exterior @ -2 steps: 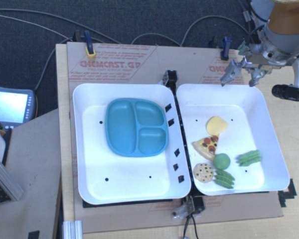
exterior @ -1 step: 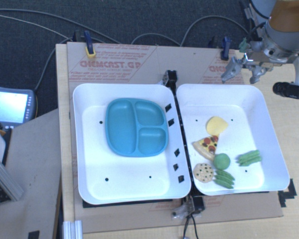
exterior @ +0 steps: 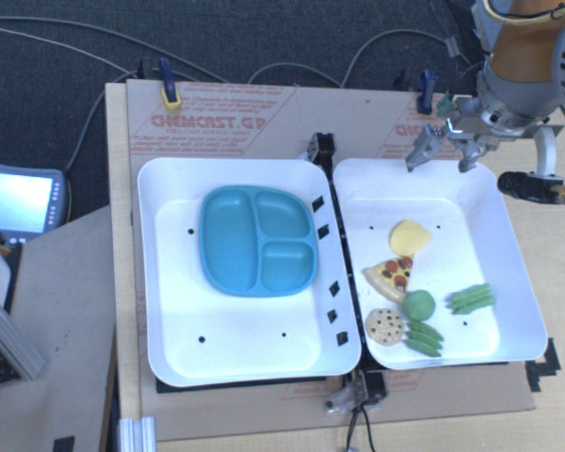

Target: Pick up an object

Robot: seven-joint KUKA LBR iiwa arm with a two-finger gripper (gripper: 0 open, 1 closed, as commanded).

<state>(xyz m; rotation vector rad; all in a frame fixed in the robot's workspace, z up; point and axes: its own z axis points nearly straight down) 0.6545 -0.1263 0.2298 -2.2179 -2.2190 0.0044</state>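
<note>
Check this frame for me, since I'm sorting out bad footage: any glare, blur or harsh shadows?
Camera view: even, soft light; the white bins are bright but keep their edges; the blue tray and toy foods such as the pizza slice are sharp; the gripper looks slightly soft; the small screen at left is washed out.

The arm [exterior: 527, 26] was grey, with a broad orange band just above the wrist and a pale ring along the band's upper edge. Below the band sat a metallic silver wrist block, from which the gripper [exterior: 444, 157] extended two slim, dark grey fingers [exterior: 420, 151].
</note>
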